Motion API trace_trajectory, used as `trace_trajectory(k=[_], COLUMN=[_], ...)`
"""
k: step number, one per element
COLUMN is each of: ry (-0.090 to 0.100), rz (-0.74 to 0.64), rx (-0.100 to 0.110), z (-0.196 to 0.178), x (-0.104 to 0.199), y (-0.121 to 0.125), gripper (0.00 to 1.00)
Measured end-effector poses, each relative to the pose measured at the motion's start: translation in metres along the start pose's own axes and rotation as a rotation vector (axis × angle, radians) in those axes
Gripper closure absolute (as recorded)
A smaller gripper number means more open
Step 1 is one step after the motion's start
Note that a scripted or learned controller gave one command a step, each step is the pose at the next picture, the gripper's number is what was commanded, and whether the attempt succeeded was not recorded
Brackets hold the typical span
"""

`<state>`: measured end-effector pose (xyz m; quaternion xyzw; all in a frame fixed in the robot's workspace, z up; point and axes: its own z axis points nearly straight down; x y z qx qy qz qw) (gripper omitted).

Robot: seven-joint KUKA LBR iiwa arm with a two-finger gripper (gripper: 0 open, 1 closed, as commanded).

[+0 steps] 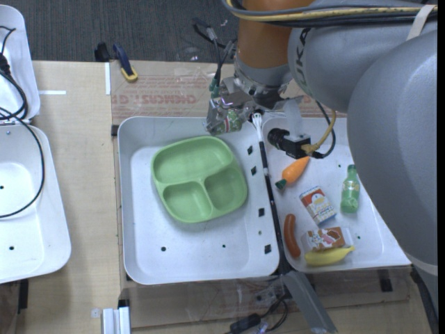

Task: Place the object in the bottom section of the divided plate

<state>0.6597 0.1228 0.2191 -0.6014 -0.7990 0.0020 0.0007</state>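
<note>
A green divided plate (200, 179) lies in the left of the two bins (139, 256), with one large section at the far side and two smaller ones at the near side. All three sections are bare. My gripper (226, 119) hangs over the bin's far edge, just beyond the plate's far right corner. A small greenish, shiny shape shows at its tip, and I cannot make out whether it is a held object. The arm's orange band (278, 2) and grey body cover the upper right.
The right bin (389, 245) holds a carrot (295, 170), a green bottle (350, 188), a small juice carton (318, 205), a sausage (290, 234), a red packet (328, 238) and a banana (327, 256). A raised divider (268, 200) separates the two bins. A white basin (21, 207) with black cables sits at far left.
</note>
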Motion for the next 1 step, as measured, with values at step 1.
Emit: trace_trajectory(k=[1], ry=[0.000], rz=[0.000], rx=[0.000], z=[0.0000], x=[-0.0003], y=[0.0000], gripper=[0.00])
